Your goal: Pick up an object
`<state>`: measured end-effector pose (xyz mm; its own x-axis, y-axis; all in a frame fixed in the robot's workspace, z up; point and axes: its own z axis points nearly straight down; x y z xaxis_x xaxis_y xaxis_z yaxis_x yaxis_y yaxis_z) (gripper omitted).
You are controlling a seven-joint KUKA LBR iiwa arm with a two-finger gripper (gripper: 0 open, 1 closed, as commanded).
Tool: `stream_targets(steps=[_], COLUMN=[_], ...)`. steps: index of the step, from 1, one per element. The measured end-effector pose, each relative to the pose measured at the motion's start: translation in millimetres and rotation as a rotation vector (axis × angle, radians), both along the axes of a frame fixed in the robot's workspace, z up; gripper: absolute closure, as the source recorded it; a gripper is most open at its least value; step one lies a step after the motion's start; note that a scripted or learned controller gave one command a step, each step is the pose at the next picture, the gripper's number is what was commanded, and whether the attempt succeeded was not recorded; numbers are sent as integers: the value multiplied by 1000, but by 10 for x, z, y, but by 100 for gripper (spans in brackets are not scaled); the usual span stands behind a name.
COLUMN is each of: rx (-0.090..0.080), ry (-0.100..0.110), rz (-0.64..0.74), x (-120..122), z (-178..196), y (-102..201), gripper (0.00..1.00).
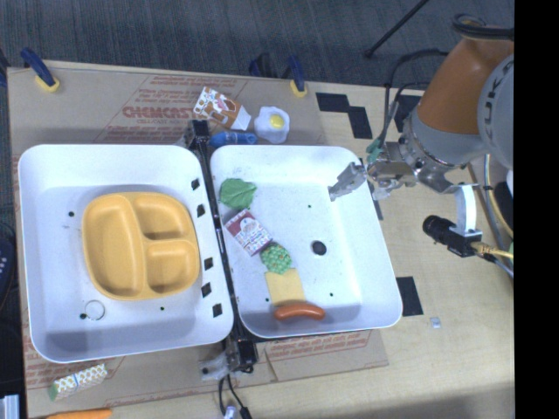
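- The arm [467,85] is a thick rounded limb, with a broad orange band shaped like a smooth dome.
- Beside the orange, a pale grey shell carries part of a dark letter marking.
- Under the band sits a darker grey wrist collar.
- The gripper [349,182] is a cluster of grey metal parts, narrowing to a slim, light-coloured tip.
- A small green spot shows on the gripper body.
- Thin black cables loop from above the wrist down to the gripper.
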<state>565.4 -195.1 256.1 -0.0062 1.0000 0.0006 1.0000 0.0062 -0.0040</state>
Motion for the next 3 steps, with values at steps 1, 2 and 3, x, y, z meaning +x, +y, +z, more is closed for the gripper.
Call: stream_targets(steps=[1,2,3], rx=[-1,-1,1], ry=[-11,-11,-1], rz=[-292,-225,-203], x=[-392,-863,-199], z=[-1604,-1612,-1623], y=[414,1030,1036], gripper=[0,0,0])
